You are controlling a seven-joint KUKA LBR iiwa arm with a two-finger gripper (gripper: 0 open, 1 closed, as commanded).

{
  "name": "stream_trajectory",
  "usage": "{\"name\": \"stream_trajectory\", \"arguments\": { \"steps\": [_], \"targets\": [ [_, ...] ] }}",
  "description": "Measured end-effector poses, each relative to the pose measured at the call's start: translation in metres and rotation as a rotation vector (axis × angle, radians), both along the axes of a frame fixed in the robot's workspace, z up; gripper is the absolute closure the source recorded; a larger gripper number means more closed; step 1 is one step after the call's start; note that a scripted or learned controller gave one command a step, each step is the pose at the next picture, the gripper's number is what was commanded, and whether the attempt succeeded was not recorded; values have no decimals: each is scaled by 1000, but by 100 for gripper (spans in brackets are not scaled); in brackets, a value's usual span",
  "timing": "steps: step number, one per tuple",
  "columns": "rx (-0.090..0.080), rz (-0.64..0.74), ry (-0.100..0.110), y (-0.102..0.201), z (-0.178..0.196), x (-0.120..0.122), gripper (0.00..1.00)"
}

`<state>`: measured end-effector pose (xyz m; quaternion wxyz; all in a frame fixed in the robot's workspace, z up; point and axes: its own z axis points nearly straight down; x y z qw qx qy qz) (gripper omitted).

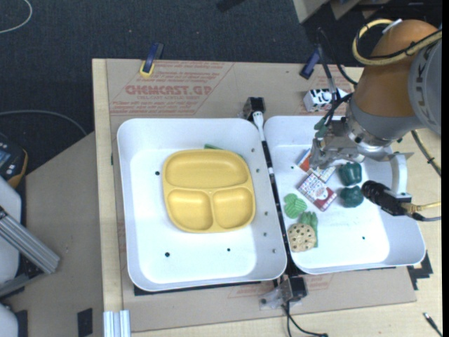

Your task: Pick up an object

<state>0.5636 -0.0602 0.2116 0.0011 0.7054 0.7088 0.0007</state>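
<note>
Camera view looks down on two white bins side by side on a bench covered with brown board. Objects for picking lie in the right bin (393, 255): a small red and white patterned packet (316, 188) near the bin's middle, tilted on the floor; two dark green rounded pieces (350, 184) just to its right, one above the other; a light green leaf-shaped piece (295, 205) below the packet; and a tan cookie-like piece with dark specks and a green top (302, 234) near the front edge. The cookie and the leaf sit close together, the leaf slightly behind.

The left bin (140, 244) bears a yellow divided tray (208, 188) with one long compartment at the back and two smaller ones in front; a sliver of green peeks out behind its far rim.

Red lettering on the board behind the bins reads roughly "CHEMCAST GP", with smaller lines beneath too fine to read. A small black and white item (320, 98) sits on the board behind the right bin.

The arm (393, 83) reaches in from the right, its orange band above the grey wrist, bent down over the back of the right bin. The gripper (324, 154) hangs just above the packet and beside the upper green piece. Whether its claw is open, closed or gripping anything, I cannot tell from this angle.
</note>
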Motion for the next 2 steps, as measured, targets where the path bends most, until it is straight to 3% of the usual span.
{"name": "stream_trajectory", "arguments": {
  "steps": [2],
  "targets": [
    [2,0,-2,95,5,22,100]
  ]
}}
